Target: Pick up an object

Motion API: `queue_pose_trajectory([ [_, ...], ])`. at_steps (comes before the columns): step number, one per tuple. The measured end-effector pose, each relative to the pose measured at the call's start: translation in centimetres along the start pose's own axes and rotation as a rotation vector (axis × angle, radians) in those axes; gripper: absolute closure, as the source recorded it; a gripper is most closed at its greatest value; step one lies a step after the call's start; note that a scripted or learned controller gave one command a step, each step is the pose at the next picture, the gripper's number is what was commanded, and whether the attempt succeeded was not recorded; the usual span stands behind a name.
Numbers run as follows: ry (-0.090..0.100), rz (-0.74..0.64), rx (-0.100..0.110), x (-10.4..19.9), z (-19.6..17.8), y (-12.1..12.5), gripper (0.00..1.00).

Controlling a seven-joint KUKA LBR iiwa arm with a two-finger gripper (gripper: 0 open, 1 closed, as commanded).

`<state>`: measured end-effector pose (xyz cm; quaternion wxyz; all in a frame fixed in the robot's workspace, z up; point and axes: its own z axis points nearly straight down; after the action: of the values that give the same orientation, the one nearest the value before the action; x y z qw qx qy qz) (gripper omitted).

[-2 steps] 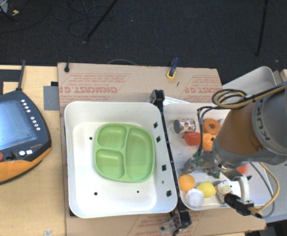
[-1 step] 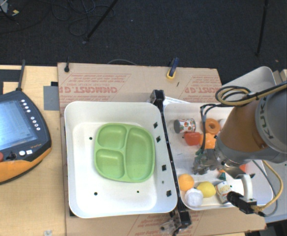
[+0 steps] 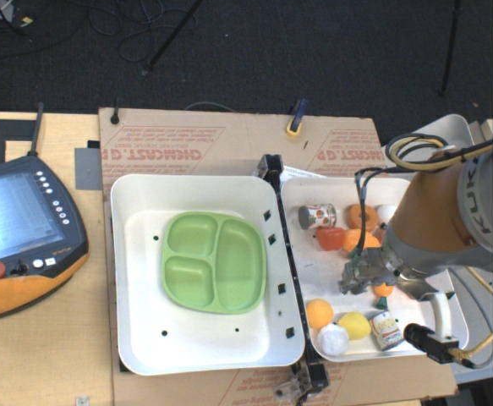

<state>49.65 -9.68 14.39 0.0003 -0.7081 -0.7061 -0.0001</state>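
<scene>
My gripper (image 3: 355, 279) hangs low over the middle of the right bin (image 3: 297, 260), at the end of the grey arm (image 3: 436, 218) that reaches in from the right. Just behind it lie a red piece (image 3: 330, 238) and an orange piece (image 3: 361, 244). A small orange thing (image 3: 384, 290) sits right beside it on the right. Toward the front are an orange ball (image 3: 320, 313), a white ball (image 3: 332, 340), a yellow lemon (image 3: 356, 326) and a small labelled jar (image 3: 386, 330). A little can (image 3: 318, 216) and an orange fruit (image 3: 362, 217) lie at the back.
The left bin (image 3: 136, 227) holds a green divided plate (image 3: 213, 261). A black divider (image 3: 282, 252) separates the two bins. A teach pendant (image 3: 22, 231) rests on the bench at far left. Cardboard (image 3: 195, 146) lies under the bins.
</scene>
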Motion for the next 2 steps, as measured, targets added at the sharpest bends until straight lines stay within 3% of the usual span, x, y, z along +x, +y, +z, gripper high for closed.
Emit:
queue_pose_trajectory([
  [1, -0.001, -0.003, -0.004, -0.6, -6.2, 0.4, 1.00],
  [2, 0.000, -0.003, -0.001, -0.7, -8.5, 0.4, 1.00],
])
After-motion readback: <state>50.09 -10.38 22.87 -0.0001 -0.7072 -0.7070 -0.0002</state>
